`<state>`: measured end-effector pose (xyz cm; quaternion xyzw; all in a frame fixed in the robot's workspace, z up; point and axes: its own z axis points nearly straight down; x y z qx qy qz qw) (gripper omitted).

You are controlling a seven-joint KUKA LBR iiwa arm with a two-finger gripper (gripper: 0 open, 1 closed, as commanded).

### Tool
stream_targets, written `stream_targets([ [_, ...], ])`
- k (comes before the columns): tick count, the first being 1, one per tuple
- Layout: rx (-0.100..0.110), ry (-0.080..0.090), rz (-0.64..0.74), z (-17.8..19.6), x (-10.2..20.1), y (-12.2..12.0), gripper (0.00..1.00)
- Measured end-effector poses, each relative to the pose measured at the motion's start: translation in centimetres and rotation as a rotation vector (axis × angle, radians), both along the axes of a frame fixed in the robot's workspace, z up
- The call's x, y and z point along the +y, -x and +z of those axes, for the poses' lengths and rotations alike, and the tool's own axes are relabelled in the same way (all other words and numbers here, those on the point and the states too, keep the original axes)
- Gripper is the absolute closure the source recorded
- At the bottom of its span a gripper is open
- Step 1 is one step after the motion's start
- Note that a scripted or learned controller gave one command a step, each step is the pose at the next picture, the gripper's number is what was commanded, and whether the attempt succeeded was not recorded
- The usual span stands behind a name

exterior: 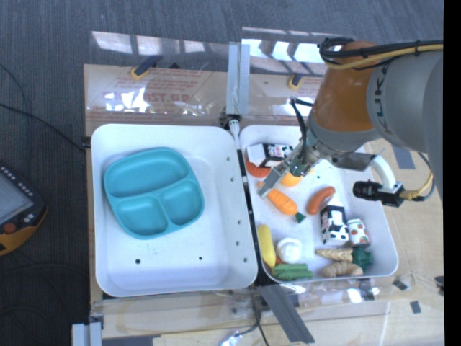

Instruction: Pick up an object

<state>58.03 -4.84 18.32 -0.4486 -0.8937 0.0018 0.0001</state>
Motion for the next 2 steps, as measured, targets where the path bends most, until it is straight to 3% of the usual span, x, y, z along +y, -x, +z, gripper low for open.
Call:
stream_targets([
  [1, -0.001, 0.0, 0.0, 0.0, 0.0, 0.0, 0.0],
  [2, -0.001, -0.002, -0.016, -8.8, -6.6, 2.2, 0.0],
])
